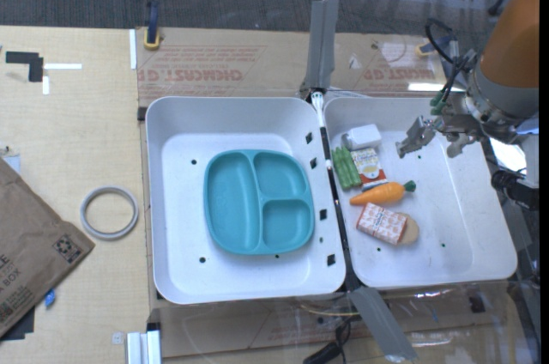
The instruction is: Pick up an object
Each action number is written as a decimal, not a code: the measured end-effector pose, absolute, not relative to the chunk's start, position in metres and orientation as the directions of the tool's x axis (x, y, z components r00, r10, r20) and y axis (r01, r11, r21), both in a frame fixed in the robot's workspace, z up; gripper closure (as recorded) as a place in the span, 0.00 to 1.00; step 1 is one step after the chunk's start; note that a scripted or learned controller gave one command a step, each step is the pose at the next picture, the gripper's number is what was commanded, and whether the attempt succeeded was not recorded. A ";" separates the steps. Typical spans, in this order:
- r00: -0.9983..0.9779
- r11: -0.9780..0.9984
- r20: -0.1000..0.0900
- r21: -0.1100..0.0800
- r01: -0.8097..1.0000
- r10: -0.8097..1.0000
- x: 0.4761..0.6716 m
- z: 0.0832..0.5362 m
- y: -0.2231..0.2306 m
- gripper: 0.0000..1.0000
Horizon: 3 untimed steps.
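Pick not started, nothing grasped.
Gripper (436, 136) hangs over right bin (480, 259), jaws spread wide, empty; carrot (379, 193) and other items lie below, untouched.

Glossy plastic tray (257, 202), smooth white bins (171, 208)

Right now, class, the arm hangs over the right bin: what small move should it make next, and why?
Probably shift the gripper left and down toward the carrot. The gripper hangs above bare bin floor, holding nothing, while the carrot and the other items lie clustered by the right bin's left wall.
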State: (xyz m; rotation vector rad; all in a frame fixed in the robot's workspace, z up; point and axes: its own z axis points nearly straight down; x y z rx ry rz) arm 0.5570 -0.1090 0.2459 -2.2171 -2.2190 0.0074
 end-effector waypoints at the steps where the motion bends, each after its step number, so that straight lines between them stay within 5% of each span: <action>1: 0.000 0.000 0.000 -0.011 1.000 1.000 0.558 0.252 -0.110 1.00; 2: -0.093 0.093 -0.001 -0.003 0.996 0.996 0.543 0.324 -0.104 1.00; 3: -0.093 0.093 -0.001 -0.003 0.996 0.996 0.543 0.324 -0.104 0.00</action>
